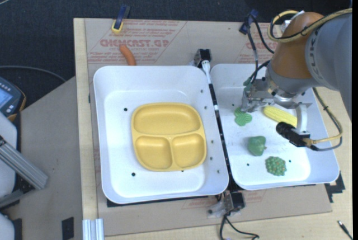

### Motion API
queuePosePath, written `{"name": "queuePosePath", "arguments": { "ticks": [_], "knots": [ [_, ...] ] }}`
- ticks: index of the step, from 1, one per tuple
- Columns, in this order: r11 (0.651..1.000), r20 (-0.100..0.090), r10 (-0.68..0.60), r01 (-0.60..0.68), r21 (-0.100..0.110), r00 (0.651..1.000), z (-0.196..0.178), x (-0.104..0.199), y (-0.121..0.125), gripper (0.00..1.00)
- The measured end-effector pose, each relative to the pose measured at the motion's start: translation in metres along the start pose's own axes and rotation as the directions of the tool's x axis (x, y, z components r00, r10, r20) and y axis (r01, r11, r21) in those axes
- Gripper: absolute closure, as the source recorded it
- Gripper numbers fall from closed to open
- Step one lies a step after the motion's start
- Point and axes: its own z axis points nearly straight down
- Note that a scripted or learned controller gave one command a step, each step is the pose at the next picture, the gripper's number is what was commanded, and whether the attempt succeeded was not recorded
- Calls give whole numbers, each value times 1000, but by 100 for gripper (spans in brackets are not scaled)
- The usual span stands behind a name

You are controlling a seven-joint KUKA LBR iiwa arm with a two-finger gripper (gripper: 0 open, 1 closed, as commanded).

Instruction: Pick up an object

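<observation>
One fixed camera above the bench (168, 37), angled down, both white bins (112, 121) framed

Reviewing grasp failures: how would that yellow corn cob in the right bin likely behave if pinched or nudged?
The corn cob looks rounded and elongated, so it would probably roll sideways if nudged. Its glossy surface suggests a hard, light toy, perhaps slippery. It lies close under the hand, beside a green piece.
</observation>
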Motion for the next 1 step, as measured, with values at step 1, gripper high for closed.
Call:
{"name": "queuePosePath", "arguments": {
  "ticks": [1],
  "knots": [
    [1000, 3, -1, 1, 2, 1000, -43, 0, -2, 100]
  ]
}}
